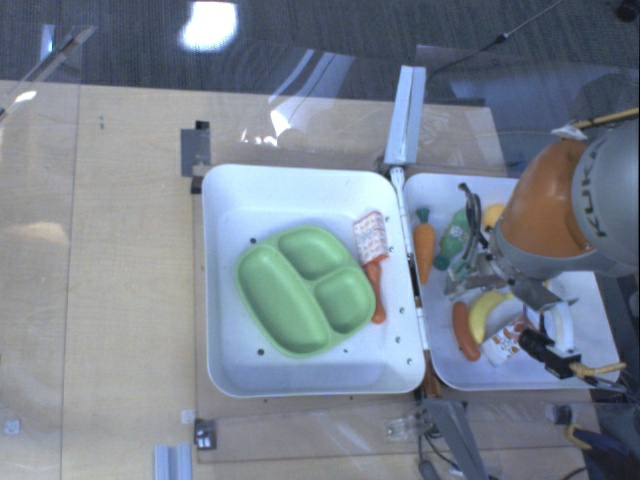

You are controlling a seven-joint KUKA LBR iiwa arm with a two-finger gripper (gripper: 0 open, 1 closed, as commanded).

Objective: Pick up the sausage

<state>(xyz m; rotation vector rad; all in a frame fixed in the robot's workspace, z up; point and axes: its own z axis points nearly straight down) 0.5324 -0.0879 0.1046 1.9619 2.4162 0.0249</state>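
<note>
The sausage, reddish-orange, is seen lying in the right bin near its left wall, towards the front edge; a banana is found touching it on the right, and a small printed packet lies just beside both; a carrot is placed further back along the same wall, with a green item near it, its kind not made out. The gripper is positioned above the bin, just behind the sausage and banana; whether it is spread or pressed together cannot be told, and nothing is seen held. The arm, grey with an orange band, is extended in from the right. In the left bin a green three-compartment tray is set at a slant; a second sausage-like piece rests against the tray's right edge, and a red-and-white packet lies just behind it.
</note>
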